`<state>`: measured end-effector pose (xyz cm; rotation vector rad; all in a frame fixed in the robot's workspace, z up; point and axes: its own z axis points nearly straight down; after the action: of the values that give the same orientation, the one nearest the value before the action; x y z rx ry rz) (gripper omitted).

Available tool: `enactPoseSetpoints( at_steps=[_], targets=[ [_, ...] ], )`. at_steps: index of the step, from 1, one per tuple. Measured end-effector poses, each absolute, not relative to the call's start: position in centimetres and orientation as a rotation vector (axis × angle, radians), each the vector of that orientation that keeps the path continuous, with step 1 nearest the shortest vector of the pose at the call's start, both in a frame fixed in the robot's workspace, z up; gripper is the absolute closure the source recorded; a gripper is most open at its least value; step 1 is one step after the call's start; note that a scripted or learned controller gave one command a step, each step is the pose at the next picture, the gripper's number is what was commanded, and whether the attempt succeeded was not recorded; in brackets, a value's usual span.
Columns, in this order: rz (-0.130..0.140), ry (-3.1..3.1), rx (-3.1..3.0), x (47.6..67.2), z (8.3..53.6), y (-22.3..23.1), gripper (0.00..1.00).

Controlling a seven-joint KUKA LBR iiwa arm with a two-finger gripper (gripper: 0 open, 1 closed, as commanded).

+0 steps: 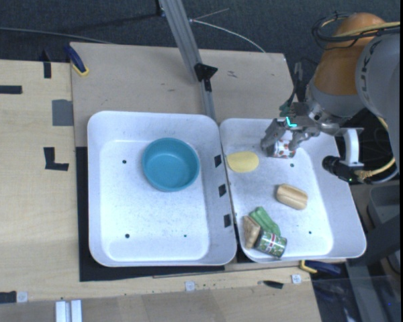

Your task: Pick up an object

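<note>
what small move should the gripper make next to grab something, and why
Probably shift a little toward the left bin and lower over the yellow object. The gripper hangs in the right bin near its far end, with nothing visible between its fingers, and that yellow piece lies closest, apart from the tan roll and green can.

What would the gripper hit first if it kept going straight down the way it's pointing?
Probably the bare floor of the right-hand white bin. The gripper hangs just right of the flat yellow oval object, though depth is unclear.
</note>
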<state>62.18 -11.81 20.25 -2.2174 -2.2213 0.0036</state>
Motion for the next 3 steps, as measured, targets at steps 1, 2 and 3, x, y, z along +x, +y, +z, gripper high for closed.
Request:
enactPoseSetpoints(
  at_steps=[1,2,3],
  targets=[
    [0.002,-2.223,-2.218,62.2,20.3,-11.8,0.0],
    [0.008,-2.221,-2.216,63.0,14.5,-11.7,0.0],
    [0.009,-2.22,-2.216,62.8,9.0,-11.6,0.0]
  ],
)
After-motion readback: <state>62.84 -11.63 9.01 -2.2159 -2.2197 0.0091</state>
